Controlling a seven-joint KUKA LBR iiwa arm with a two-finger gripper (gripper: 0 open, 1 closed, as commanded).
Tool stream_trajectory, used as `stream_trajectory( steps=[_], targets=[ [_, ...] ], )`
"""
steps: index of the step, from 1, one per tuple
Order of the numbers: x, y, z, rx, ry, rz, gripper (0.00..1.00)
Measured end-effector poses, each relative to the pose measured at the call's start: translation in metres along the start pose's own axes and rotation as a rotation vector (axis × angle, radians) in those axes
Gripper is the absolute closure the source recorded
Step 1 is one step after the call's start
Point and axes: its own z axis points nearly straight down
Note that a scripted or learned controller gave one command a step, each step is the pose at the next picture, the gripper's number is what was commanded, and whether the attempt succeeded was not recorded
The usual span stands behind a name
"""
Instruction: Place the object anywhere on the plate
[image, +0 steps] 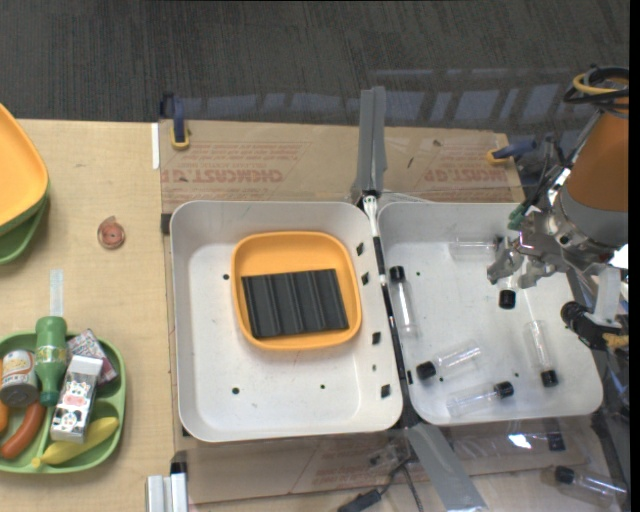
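An orange plate (296, 250) lies in the left bin (205, 340), and a dark grey ribbed slab (296, 304) rests flat on it. Several clear tubes with black caps are scattered in the right bin (450, 310): one along its left wall (400, 296), one near the front (447, 362), another at the front edge (478, 398). My gripper (512, 268) hangs over the right bin's far right part, well away from the plate. A small black cap (507, 298) shows just below it. I see nothing gripped.
On the bench left of the bins stand a green plate of toy food (60, 405), an orange bowl (15, 185) and a small pink piece (111, 233). A grey divider post (371, 140) rises behind the bins. Loose tubes (585, 482) lie beyond the right bin's front.
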Motion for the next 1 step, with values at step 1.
stream_trajectory(
  steps=[1],
  targets=[
    [0.0016,0.0689,0.0056,-0.001,-0.001,-0.25,1.0]
  ],
)
